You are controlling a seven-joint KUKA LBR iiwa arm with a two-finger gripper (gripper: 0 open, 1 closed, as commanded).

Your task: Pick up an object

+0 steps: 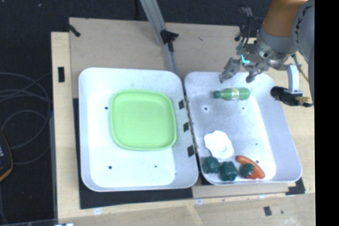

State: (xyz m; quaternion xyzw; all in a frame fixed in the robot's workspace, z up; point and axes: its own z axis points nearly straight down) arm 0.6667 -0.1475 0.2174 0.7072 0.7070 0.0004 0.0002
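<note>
A small green bottle lies on its side near the far edge of the right bin. My gripper hangs just above and behind it, open, its two fingers spread with nothing between them. At the bin's near end sit a white lump, two dark green pieces and an orange carrot-like toy.
The left bin holds a light green square plate. A grey metal pole slants down to the bench between the bins. A black fitting sits at the right bin's far right rim.
</note>
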